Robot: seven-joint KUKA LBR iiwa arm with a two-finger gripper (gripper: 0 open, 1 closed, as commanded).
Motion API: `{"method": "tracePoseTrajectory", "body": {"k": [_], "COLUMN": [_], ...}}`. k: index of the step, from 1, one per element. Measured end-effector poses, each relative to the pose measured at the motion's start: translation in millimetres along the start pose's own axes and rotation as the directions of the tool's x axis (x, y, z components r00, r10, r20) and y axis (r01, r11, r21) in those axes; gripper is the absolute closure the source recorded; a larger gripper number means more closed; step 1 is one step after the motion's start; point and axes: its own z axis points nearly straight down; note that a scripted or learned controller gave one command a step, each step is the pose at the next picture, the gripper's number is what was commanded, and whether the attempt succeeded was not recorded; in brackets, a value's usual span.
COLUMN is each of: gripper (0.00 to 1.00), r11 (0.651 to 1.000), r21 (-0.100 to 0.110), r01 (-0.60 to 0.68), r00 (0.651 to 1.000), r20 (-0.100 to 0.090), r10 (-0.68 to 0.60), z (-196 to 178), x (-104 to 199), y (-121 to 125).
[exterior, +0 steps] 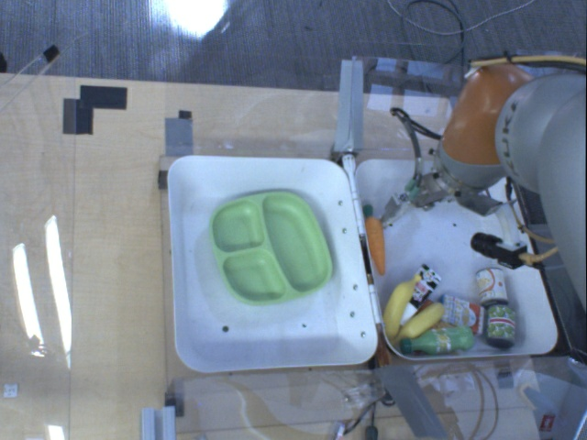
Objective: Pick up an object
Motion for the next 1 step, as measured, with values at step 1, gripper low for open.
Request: {"method": "tracePoseTrajectory", "body": {"k": [1], "gripper": [0.00], "r11": [0.993], "r21": [0.016], "r01": [0.120], "r00": [0.993], "r20": [-0.012], "r10": [-0.119], "z": [6.7], "x": [-9.2], "y": [25.2]}}
